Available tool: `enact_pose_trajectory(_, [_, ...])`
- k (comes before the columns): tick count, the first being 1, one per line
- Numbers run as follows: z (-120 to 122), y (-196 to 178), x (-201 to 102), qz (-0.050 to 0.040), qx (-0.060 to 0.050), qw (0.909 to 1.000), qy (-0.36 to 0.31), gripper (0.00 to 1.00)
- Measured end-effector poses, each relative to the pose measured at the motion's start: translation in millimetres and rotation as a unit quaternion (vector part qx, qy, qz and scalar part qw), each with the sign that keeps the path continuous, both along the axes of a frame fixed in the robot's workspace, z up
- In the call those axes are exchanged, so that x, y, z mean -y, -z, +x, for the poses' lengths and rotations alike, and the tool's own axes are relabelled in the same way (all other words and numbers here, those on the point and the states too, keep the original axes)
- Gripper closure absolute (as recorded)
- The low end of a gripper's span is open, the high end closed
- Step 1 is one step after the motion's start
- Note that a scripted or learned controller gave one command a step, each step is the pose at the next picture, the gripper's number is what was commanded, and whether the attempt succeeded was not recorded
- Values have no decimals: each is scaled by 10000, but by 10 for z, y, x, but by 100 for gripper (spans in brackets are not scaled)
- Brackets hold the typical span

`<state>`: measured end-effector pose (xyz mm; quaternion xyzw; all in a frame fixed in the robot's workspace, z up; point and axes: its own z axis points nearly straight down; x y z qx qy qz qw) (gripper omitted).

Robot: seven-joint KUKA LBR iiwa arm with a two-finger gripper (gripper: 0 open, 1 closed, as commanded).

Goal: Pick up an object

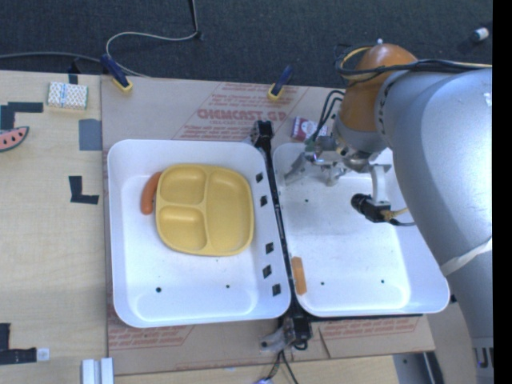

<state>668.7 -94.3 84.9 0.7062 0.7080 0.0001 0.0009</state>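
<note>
Camera view | hand (324, 165) grip state unclear | orange piece (298, 274) — well apart, nearer bin edge

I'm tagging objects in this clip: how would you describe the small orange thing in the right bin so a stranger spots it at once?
Find the right bin of the two white ones, on the arm's side. Along its left wall, toward the near end, lies a small orange stick, lengthwise against the divider. The orange piece in the left bin sits beside a yellow plate; this one lies alone.
</note>
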Motion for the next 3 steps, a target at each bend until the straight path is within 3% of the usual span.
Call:
enact_pose_trajectory(1, [0,-103,8,-19,-5,10000,-2,100])
enact_pose_trajectory(2, [-2,-98,5,-19,-8,10000,-4,0])
enact_pose_trajectory(3, [-4,-194,7,-29,-16,10000,-9,100])
